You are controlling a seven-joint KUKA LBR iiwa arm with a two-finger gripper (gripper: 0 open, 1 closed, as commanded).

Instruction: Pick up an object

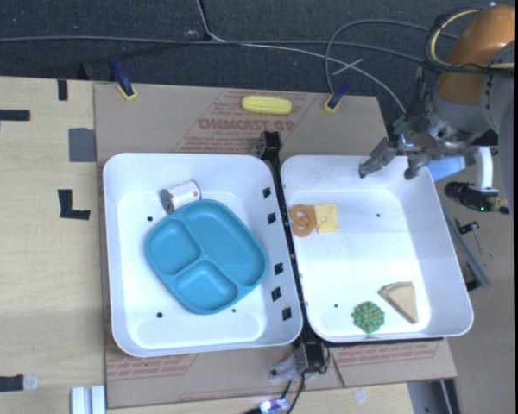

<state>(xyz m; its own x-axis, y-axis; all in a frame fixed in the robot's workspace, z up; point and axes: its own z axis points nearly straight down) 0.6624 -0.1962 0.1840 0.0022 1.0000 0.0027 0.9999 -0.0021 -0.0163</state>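
Observation:
My gripper [388, 167] hangs over the far right corner of the right bin [432, 231], its two fingers spread open with nothing between them. In that bin a pretzel [301, 220] lies beside a yellow cheese block [326, 217] near the left wall. A green broccoli piece [368, 316] and a tan bread wedge [401, 300] lie at the near right. The left bin [121, 231] holds a blue divided plate [205, 254] and a small white cup [180, 196] on its side.
A yellow banana-shaped toy [266, 104] lies on the cardboard behind the bins. Black clips [270, 145] join the bins along the middle. Cables loop above the arm at the back right.

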